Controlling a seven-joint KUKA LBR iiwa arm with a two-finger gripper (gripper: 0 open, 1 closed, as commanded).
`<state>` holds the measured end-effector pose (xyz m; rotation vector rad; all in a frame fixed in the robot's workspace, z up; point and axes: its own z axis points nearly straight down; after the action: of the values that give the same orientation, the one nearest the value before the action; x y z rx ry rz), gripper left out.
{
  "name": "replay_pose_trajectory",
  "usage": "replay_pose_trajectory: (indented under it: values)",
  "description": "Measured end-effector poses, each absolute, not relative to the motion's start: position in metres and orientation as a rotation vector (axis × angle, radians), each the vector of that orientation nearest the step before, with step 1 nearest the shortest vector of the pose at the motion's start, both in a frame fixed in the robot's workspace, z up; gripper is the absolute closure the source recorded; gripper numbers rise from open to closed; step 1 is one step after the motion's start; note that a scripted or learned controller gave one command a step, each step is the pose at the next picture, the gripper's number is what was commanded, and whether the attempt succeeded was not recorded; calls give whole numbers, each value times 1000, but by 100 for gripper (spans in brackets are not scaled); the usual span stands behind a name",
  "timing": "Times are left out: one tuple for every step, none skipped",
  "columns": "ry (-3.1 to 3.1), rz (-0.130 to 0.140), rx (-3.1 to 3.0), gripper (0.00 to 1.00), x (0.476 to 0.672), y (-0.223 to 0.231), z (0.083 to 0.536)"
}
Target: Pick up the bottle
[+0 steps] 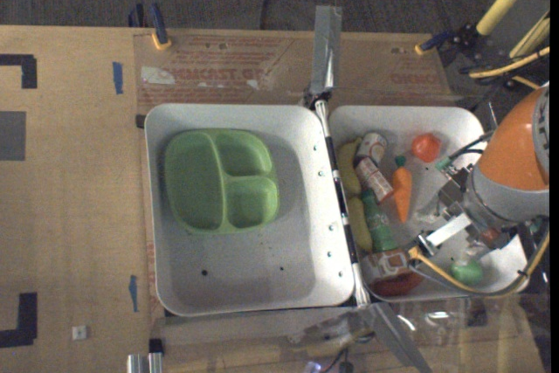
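Note:
The green bottle (378, 228) lies on its side in the right bin (454, 120), near that bin's left wall, cap pointing up-left. A smaller bottle with a red-and-white label (376, 179) lies just above it. My gripper (444, 207) hangs low over the middle of the right bin, to the right of the green bottle and of an orange carrot (402, 193). Its fingers stand apart, open, with bare bin floor between them. It touches neither bottle. The orange band of the arm (522, 151) is at the right.
The right bin also holds a can (374, 143), a red tomato-like thing (425, 147), yellow bananas (348, 167), a red item (397, 283) and a green item (467, 272). The left bin (175, 275) holds a green divided plate (223, 181).

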<state>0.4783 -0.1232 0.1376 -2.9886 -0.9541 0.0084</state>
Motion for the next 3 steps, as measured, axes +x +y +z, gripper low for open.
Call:
replay_pose_trajectory:
  values:
    - [-828, 5, -3029, 0, 500, -191, 149]
    - [-1065, -4, -2958, 0, 480, -145, 89]
    - [-1018, 5, -2970, 0, 479, -194, 164]
